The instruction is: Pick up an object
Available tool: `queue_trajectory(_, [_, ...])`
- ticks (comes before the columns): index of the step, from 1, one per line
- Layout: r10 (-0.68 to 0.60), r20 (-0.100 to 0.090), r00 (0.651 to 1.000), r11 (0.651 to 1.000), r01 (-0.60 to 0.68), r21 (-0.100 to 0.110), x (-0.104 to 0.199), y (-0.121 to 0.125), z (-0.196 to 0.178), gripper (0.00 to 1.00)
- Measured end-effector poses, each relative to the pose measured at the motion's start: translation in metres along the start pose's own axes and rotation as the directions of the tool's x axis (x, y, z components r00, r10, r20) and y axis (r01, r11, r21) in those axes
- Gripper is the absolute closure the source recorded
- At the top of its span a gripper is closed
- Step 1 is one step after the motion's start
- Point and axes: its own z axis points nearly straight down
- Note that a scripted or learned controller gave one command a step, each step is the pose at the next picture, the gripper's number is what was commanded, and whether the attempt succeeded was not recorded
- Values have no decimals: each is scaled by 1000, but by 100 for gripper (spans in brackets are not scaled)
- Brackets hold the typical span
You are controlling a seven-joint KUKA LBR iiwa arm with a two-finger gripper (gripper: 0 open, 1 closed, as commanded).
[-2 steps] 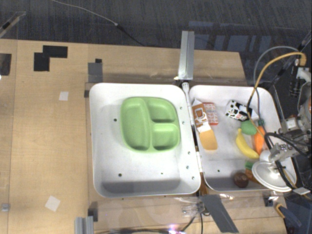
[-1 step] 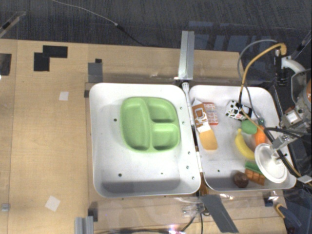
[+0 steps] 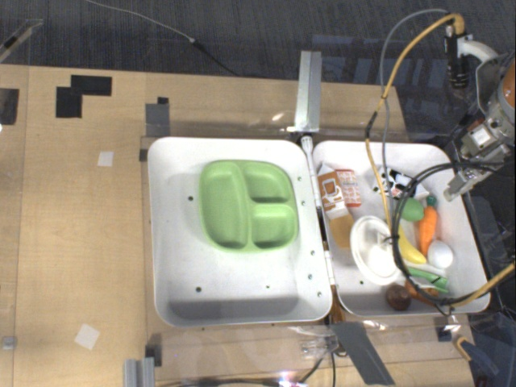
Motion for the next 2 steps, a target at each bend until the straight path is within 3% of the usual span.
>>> queue_trajectory(1, [-335,6,942,942,335,-2,-23,15,121,100])
queue_trajectory(2, [-64,-2,998,998,64,1,-46,-22,9,100])
